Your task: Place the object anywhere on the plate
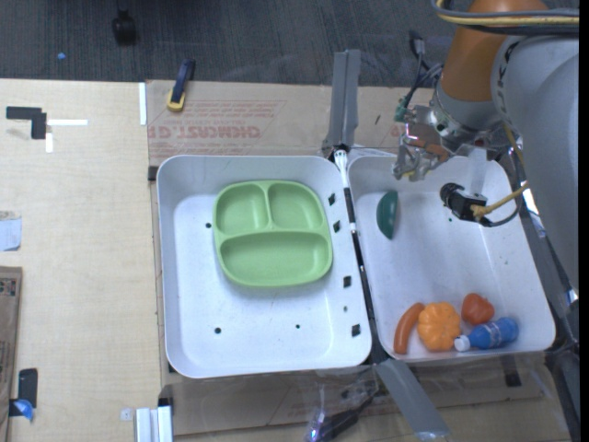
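Note:
A light green divided plate (272,233) lies in the left white bin (184,274). In the right bin (515,265) a dark green object (387,214) rests near the left wall. Along that bin's front lie an orange carrot-like piece (407,327), an orange pumpkin-like toy (440,325), a small red-orange toy (477,308) and a blue bottle (488,335). My gripper (411,167) hangs over the right bin's back left corner, just above and right of the dark green object, with nothing visible between its fingers.
A metal divider (345,109) stands between the bins at the back. A yellow and blue clamp (180,85) lies on the cardboard behind the left bin. A black cable loop (465,201) hangs beside the wrist.

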